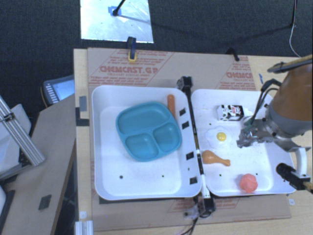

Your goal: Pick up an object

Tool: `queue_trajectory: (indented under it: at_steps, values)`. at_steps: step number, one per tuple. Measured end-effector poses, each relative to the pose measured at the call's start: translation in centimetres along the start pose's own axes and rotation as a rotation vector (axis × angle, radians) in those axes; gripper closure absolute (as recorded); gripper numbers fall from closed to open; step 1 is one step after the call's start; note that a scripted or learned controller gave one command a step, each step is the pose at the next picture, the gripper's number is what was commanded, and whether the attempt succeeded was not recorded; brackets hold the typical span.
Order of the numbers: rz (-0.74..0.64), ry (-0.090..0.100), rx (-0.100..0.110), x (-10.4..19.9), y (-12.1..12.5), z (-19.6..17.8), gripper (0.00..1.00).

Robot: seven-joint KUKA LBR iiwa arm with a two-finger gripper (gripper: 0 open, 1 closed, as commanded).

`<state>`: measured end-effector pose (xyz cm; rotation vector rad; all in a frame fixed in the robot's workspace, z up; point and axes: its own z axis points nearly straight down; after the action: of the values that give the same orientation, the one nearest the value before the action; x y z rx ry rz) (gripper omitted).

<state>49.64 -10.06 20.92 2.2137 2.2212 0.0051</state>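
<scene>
i see my gripper (246, 137) low in the right bin (264, 186), just right of the egg (218, 137), probably to grasp it, but i cannot tell its claw state.

Two white bins (146, 192). Left: a teal divided plate (148, 130) and an orange carrot (171, 105). Right: a black-and-white cow-patterned carton (230, 112), a white fried egg (217, 137) with yellow yolk, a tan drumstick (215, 158), a pink ball (248, 182).
</scene>
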Motion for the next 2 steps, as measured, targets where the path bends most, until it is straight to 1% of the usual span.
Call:
queue_trajectory:
  at_steps: [1,2]
  values:
    - [-0.001,0.000,-0.001,0.3,0.2,-4.4,1.00]
    - [-0.006,0.003,0.003,5.0,3.2,-2.9,1.00]
